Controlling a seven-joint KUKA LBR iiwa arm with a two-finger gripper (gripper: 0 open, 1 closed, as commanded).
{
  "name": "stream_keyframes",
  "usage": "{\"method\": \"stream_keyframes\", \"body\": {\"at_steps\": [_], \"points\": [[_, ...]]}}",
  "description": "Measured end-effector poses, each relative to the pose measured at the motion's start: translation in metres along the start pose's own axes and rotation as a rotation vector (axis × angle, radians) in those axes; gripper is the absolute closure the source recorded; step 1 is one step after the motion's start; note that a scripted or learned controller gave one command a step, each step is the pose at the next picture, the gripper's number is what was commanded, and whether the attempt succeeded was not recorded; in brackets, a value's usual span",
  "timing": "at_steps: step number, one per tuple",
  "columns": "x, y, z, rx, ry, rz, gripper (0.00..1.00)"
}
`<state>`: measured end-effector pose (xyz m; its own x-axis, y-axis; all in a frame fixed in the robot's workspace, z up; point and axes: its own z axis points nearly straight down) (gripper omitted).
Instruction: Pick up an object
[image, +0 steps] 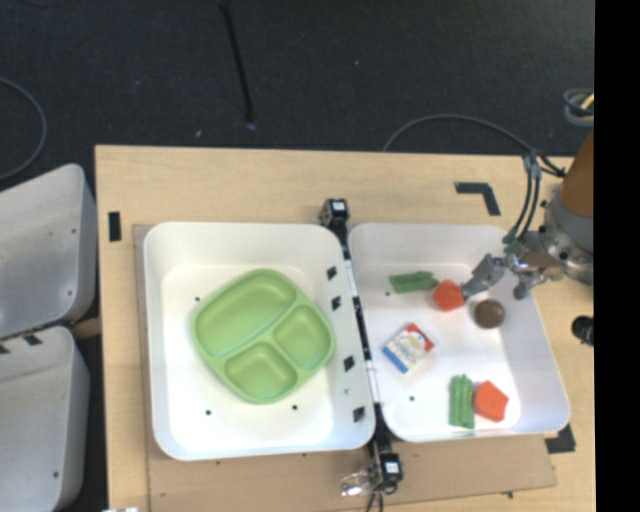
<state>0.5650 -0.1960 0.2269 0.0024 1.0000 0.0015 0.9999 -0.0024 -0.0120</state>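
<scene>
The gripper (503, 278) hangs over the upper right part of the right bin (530, 400) with its 2 fingers spread apart and nothing between them. Just below it lies 1 brown ball (489, 314), and just to its left 1 small red block (448, 295), which touches the right end of 1 green piece (412, 282) lying with its long axis left to right. Near the bin's middle sits 1 small white, blue and red packet (407, 348), tilted. By the lower edge, 1 green bar (460, 401) stands with its long axis up and down, touching 1 orange block (491, 400) on its right. The bin's lower left corner is bare. The left bin (170, 300) holds 1 green divided plate (263, 334) with 3 compartments, with open white floor around it.
</scene>
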Motion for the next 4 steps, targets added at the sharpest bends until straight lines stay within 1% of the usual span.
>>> {"method": "stream_keyframes", "body": {"at_steps": [1,3,4], "points": [[0.001,0.003,-0.008,-0.013,-0.002,-0.004,0.0],[0.0,0.005,0.076,-0.01,-0.003,0.002,0.0],[-0.001,0.005,0.129,-0.009,-0.002,0.003,0.0]]}}
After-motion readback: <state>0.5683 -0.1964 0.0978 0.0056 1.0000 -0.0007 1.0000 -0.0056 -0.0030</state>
